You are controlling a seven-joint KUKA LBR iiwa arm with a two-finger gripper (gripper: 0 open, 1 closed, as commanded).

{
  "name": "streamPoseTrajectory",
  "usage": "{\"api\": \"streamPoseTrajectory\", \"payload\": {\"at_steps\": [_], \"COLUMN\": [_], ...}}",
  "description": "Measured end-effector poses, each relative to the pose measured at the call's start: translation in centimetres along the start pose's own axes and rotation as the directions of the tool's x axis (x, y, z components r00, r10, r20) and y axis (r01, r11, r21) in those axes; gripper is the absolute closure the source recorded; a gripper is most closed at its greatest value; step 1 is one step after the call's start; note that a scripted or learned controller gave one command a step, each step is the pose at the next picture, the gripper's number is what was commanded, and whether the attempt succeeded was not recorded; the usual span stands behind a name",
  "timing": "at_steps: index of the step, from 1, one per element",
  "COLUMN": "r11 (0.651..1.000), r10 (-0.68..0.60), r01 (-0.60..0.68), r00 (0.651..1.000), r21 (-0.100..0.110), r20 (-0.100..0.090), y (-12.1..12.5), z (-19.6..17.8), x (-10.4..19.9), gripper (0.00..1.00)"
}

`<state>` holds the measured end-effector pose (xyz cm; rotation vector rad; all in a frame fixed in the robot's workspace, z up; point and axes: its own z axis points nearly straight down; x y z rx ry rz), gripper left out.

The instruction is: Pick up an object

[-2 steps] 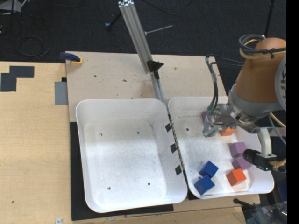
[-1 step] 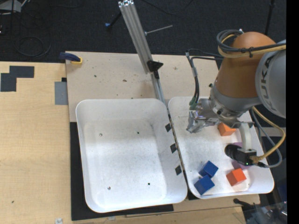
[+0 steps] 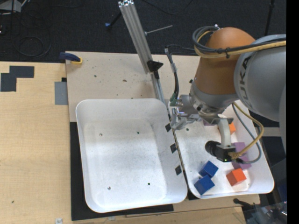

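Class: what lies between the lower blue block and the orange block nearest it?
Nothing: in the camera view, bare bin floor separates the blue block and orange block.

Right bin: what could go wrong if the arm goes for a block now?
The gripper hangs over the shared rim of the bins; coming down here, it may strike that rim and catch nothing. The upper blue block and lower blue block sit close together, so a try at one may shove the other.

Even, bright overhead light; the left white bin [image 3: 121, 148] glares mildly, shadows are soft, the far floor [image 3: 70, 17] is dark, detail slightly grainy.
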<state>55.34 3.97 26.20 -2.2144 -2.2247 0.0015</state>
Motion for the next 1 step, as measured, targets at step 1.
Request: {"api": "streamPoseTrajectory", "payload": {"at_steps": [1], "r11": [1.0], "r10": [0.001], "r01": [-0.001], "r00": [1.0], "r21": [0.0], "r20": [0.001], "y": [1.3], "z": [0.86], "x": [4.09], "gripper": [1.0]}}
